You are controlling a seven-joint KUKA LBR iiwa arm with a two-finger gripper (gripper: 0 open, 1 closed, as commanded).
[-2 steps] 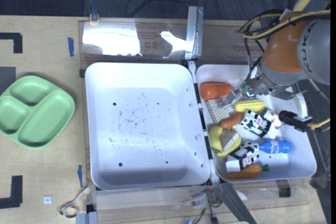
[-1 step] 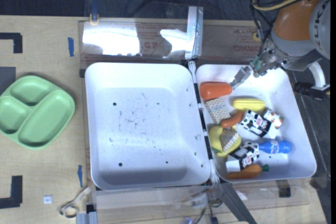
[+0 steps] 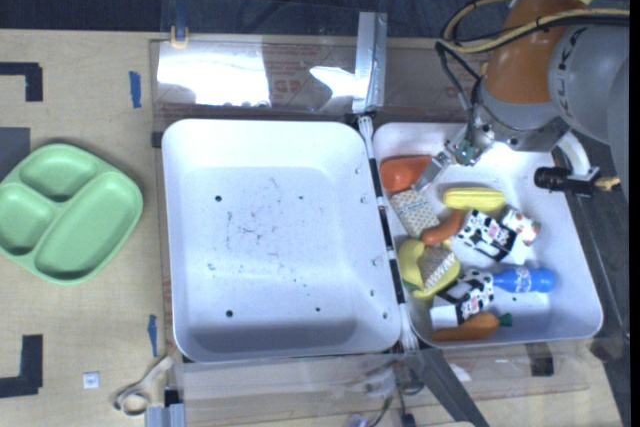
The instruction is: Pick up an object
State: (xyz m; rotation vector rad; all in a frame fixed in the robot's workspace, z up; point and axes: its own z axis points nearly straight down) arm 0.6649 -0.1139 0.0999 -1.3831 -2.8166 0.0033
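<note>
Scissors [image 3: 135, 395] at the bench's near edge, well apart from the pincer and no part of the job. Item one, the pincer [image 3: 462, 153]: it hangs low over the far end of the right bin [image 3: 585, 265], slanted toward the heap; whether it is spread or pressed together you cannot tell, and nothing shows between its tips. Item two, your likeliest pick: orange object [image 3: 404, 171], rounded, smooth, matt, lying just beside the pincer on its left, against the wall between the bins. You would do well to come straight down on its crown and keep off that wall, since a rounded side may squirt out of a skewed pinch. Item three: yellow banana-shaped piece [image 3: 473, 199], just below the pincer, lying crosswise, free on top, an easy second choice. Item four: black-and-white patterned carton [image 3: 490, 235], further toward the near end, crowded by neighbours. Item five: blue bottle [image 3: 522, 281], further still. Item six: left bin [image 3: 200, 150], well apart. Item seven: green divided tray [image 3: 66, 212], farthest off on the bench.
</note>
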